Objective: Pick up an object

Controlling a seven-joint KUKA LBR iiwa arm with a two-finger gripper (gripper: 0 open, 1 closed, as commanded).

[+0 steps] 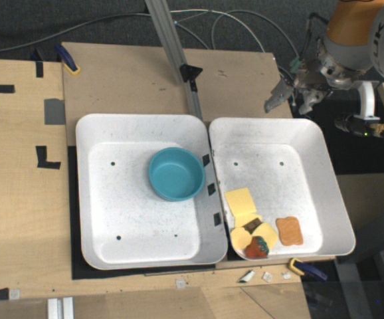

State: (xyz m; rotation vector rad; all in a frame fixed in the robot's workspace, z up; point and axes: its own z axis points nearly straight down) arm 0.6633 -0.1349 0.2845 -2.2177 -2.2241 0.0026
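Hovering my claw (pixel 297 98) beyond the right white bin's (pixel 311 135) far rim — fingers spread, gripping nothing — I'm eyeing the yellow foam block (pixel 240 201) lying nearer the camera, down-left.

You have two white bins, the left bin (pixel 99 145) and the right bin (pixel 311 151), one blue bowl (pixel 175 173), one yellow block (pixel 240 203), one orange sponge-like piece (pixel 289 230), and one mixed clump of small items (pixel 256 241).

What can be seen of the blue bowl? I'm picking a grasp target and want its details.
The blue bowl is round, teal-blue, smooth like plastic, and upright with its open mouth facing up. Nothing shows inside it. It sits on the floor of the left bin, toward that bin's right side, alone and untouched.
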